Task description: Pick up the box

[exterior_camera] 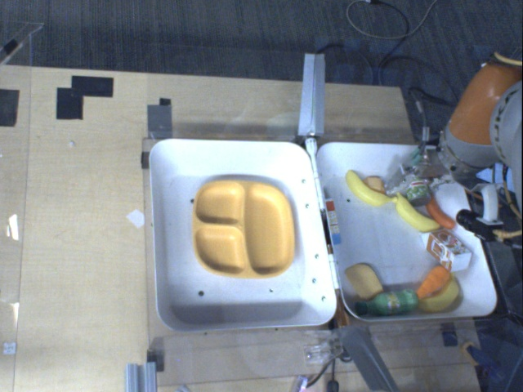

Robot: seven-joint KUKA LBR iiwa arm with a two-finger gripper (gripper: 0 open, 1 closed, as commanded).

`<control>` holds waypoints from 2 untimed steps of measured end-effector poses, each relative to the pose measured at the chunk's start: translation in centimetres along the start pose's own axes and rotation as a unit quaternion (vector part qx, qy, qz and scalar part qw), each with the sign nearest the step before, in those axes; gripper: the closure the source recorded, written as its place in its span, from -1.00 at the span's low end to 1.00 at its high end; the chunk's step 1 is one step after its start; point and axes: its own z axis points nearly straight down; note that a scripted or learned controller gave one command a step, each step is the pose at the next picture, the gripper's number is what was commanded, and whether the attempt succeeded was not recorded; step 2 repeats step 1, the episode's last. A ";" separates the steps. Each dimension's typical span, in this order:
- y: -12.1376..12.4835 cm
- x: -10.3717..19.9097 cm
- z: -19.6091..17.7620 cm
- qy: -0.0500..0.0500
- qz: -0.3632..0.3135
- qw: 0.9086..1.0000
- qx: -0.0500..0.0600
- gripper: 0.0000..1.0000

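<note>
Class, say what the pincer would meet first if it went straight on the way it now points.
Probably the small green-and-white item just below the pincer, or the banana beside it; depth is unclear from above. The box lies off that line, lower in the view.

A divided tray lies in the left bin; the box lies in the right bin

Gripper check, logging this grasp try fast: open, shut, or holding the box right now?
Gripper: cannot tell; it sits at the right bin's far edge, apart from the box.
</note>
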 end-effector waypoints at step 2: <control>1.7 9.0 0.0 0.002 0.107 0.994 0.001 -1.00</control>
